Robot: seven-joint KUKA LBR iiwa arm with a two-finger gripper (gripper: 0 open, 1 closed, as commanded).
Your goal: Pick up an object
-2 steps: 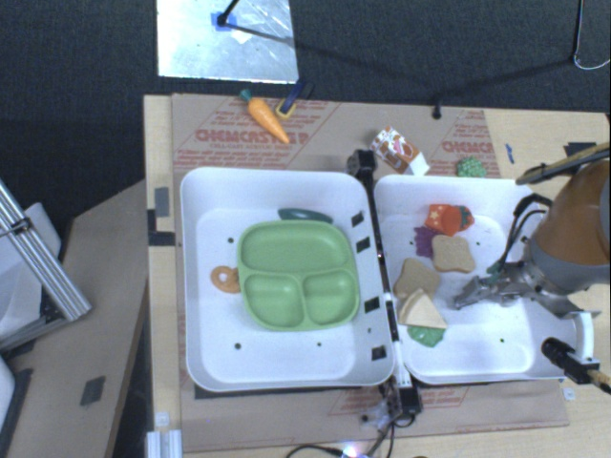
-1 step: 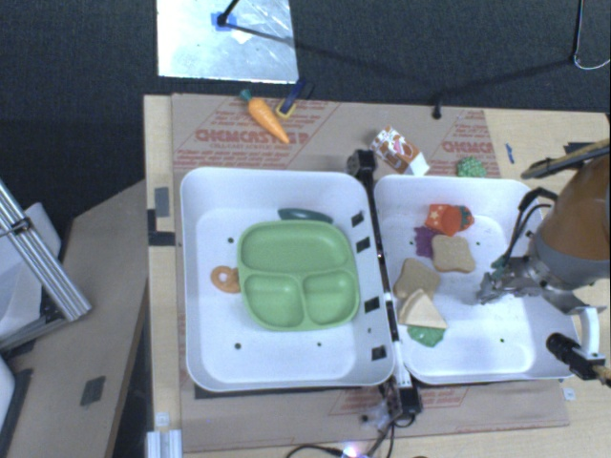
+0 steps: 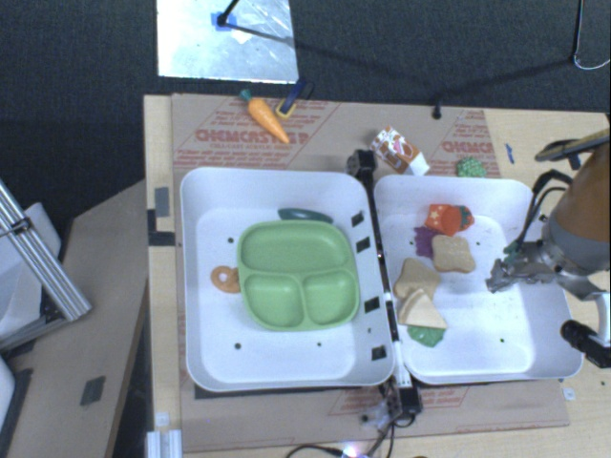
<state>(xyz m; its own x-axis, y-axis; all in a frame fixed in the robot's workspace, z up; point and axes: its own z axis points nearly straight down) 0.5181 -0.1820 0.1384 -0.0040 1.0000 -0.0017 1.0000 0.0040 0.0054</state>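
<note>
Camera view, sandwich wedge (image 3: 421, 309) tip up-left, tool (image 3: 500, 278) beside

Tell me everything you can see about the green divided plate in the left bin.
The green plate is a light green rounded-square tray that looks like matte plastic. It has one wide compartment at the back and two smaller ones in front. It lies flat, upright, near the middle of the left bin. A dark green item lies at its back edge.

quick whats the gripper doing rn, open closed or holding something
Gripper: low over the right bin, just right of the toast; nothing seen in it, open or closed cannot be told.
</note>
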